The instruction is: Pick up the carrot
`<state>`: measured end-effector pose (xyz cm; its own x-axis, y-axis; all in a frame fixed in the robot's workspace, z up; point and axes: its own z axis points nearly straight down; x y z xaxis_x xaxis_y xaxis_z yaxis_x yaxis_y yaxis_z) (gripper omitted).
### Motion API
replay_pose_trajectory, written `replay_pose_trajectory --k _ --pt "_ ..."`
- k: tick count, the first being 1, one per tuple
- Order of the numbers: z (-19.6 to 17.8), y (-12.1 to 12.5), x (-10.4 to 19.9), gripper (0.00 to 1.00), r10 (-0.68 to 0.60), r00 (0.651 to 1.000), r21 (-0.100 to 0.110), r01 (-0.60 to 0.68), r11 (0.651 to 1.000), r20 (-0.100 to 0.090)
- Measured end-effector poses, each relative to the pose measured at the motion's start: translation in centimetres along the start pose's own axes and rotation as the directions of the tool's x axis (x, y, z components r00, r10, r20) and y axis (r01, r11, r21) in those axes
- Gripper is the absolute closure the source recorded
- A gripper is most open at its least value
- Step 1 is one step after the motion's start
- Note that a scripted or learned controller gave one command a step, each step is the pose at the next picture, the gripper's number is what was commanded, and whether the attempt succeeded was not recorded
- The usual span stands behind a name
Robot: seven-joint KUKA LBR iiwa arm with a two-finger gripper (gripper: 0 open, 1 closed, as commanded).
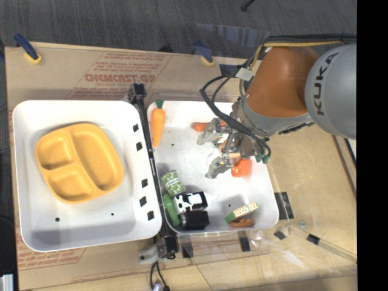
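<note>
While upright along the divider, the carrot [157,125] points its green top away.

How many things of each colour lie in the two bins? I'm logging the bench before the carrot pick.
Yellow: 1, the divided tray in the left bin.
Orange: 3, the carrot, a small piece and a block by the claw.
Green: 1, a packet.
Black and white: 1, a toy.
Mixed colours: 1, a small item.
Total: 7.

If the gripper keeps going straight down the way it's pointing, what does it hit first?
Probably the bare floor of the right bin, not the carrot, which lies well left of the gripper. Depth is unclear.
</note>
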<state>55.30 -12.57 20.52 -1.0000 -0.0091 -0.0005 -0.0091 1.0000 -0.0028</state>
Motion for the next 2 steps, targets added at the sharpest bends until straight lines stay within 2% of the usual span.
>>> replay_pose_trajectory --k 1,2 --pt "-3.2 3.9 -4.4 0.00 -0.012 1.000 -0.003 0.012 1.000 0.004" --pt "11.6 0.6 -10.3 0.00 -0.111 0.994 -0.003 0.111 0.994 -0.002"
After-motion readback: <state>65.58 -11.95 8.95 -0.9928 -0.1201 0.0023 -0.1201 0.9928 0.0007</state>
